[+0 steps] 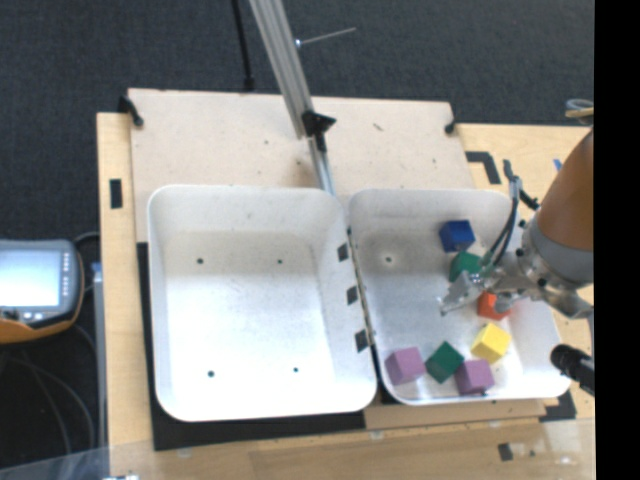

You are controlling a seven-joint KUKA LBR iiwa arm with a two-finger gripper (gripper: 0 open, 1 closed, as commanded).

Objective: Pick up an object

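Hovering low over the right bin [400, 218], my end effector [480, 293] sits among the blocks at that bin's right side, with the grey wrist and orange band coming in from the right edge of the view. From up here I cannot tell how far its metal parts are spread, nor whether anything is caught in them; the hardware and cables blur together at that spot.

Nearest things: an orange block [490, 305] lies just beside and partly under the end effector, on its near-right side, and a green block [465, 265] touches or almost touches it on the far side. A blue cube [457, 234] is a little farther back, toward the bin's far wall. Toward the near rim lie a yellow cube [491, 342], a dark green cube [444, 360], and two purple cubes, one [404, 364] to the left and one [474, 376] to the right.

I judge the orange block the likeliest target, since it lies almost directly below the tool and needs only a small shift toward the near right. It is roughly cubic, so no long axis dictates wrist turn. My worry is crowding: the green block is close enough to be nudged or pinched alongside.

The left bin [250, 203] stands next to it on the surface [200, 138].
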